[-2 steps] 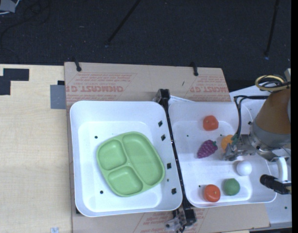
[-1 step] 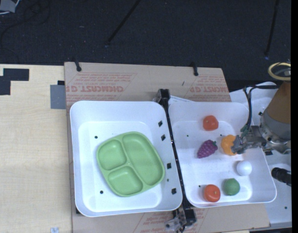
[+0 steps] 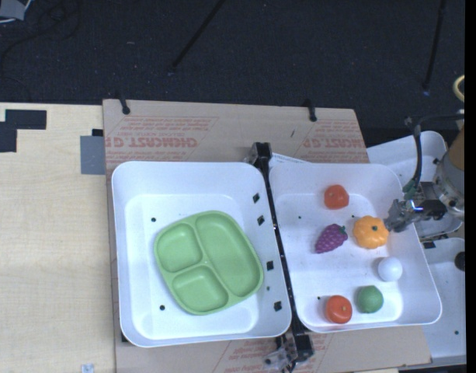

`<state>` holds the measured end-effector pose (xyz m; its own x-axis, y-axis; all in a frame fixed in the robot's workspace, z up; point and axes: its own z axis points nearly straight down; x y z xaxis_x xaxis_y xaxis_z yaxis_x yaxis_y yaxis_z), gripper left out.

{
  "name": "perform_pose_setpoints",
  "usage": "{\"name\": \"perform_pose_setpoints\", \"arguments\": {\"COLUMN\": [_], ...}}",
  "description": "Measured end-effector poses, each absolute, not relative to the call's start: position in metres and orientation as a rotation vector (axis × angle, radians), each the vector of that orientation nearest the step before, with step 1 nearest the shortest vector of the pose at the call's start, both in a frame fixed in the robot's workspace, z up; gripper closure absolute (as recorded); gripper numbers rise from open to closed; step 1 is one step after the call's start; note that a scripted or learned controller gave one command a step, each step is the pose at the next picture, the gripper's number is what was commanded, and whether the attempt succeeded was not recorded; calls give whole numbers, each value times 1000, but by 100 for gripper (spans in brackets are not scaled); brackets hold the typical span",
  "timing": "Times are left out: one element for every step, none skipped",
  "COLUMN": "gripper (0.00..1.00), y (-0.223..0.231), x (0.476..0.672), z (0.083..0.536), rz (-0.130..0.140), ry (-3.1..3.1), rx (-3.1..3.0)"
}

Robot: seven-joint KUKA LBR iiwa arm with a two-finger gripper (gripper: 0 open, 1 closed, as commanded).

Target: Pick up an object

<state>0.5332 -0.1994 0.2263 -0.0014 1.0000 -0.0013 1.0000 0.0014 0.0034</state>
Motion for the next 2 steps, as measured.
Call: {"name": "perform_pose_setpoints", "arguments": {"gripper": [100,100], "y": [-200,-147], "x": [534,550], "z": [245,232], "rz": [1,0], "ry": [2223,2230], "rx": [2219,2219]}}
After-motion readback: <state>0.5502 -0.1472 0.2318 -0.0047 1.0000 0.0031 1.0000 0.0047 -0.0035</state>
